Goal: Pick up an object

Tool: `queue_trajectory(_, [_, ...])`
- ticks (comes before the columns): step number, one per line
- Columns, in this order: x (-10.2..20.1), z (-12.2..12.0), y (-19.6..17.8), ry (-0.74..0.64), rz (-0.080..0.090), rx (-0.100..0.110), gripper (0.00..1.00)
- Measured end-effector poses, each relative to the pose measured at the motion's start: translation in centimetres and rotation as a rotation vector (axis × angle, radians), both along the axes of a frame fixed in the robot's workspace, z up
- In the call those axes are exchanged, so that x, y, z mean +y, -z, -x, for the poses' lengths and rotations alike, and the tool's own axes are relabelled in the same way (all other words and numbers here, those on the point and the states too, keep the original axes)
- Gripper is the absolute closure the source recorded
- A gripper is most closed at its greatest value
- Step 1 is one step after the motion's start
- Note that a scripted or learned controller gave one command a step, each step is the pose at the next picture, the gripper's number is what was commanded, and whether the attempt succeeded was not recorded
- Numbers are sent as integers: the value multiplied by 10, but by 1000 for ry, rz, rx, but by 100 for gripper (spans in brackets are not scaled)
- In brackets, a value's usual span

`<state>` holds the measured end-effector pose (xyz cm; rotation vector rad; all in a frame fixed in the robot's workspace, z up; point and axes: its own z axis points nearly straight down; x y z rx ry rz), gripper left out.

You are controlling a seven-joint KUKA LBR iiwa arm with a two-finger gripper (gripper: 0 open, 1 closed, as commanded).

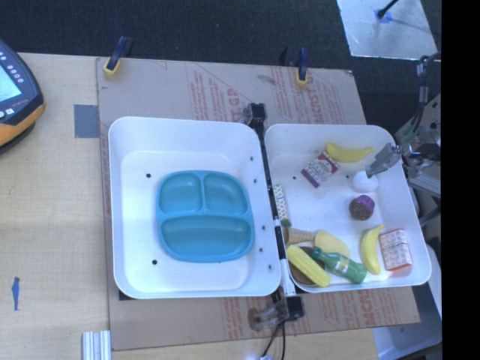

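The right white bin point(296, 145) holds several toy items. A yellow banana point(348, 153) lies at its far side, with a small red and white packet point(319, 169) to its left. Just below sit a white ball point(362, 179) and a purple round piece point(361, 207). Along the near side lie a second banana point(370, 248), an orange carton point(395, 249), a green bottle point(339, 263) and a yellow corn cob point(307, 265). My gripper point(384, 160) reaches in over the bin's right rim, just up and right of the white ball, with nothing seen in it.
The left white bin point(127, 201) holds a blue divided plate point(205, 216). Both bins rest on a cardboard sheet point(187, 88) clamped at the back. A yellow and black device point(15, 88) lies at the far left of the bench.
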<state>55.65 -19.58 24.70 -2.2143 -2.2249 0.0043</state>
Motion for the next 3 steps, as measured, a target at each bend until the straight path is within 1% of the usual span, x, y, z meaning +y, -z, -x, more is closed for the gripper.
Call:
queue_trajectory(1, [-5, -11, 95, -1, -1, 6, 0])
queue_trajectory(2, [30, 11, 159, -2, -4, 7, 0])
queue_trajectory(3, [27, 9, 144, -2, 0, 0, 100])
